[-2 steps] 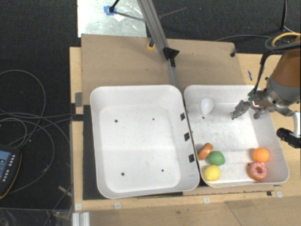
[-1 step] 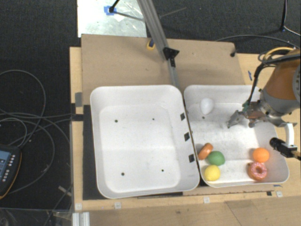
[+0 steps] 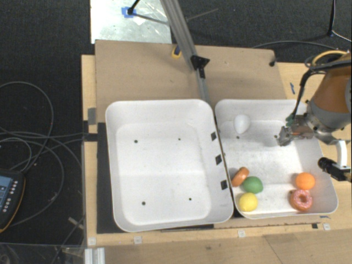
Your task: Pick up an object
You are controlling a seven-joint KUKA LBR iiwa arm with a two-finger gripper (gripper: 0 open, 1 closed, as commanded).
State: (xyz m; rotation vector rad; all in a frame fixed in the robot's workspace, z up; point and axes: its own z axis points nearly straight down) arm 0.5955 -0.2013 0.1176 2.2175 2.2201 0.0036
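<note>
White plastic bins, two of them side by side, and honestly the pick hasn't happened yet as far as I can see. The gripper [image 3: 284, 137] is hanging low over the right bin [image 3: 264, 164], up around the 2 o'clock part of it, and nothing is sitting between its tips. Whether the claw is spread or pinched I can't tell, it's too small and dark from this angle.

All the candidate objects are in that right bin. A pale white egg-shaped thing [image 3: 241, 123] sits near the bin's 11 o'clock, off at about 9 o'clock from the gripper and apart from it. Down along the bottom edge there's a cluster: an orange carrot-ish piece [image 3: 240, 176], touching or just beside a green ball [image 3: 252, 185], with a yellow ball [image 3: 248, 202] right under that at 6 o'clock. Over at the bin's 4 o'clock corner there's an orange ball [image 3: 305, 181] with a pink donut [image 3: 301, 199] just beside it.

The left bin [image 3: 165, 164] isn't involved right now.

So my read: basically zero progress. Still needs to line up on something, close on it, and lift. The white piece looks nearest, but that's a guess.
</note>
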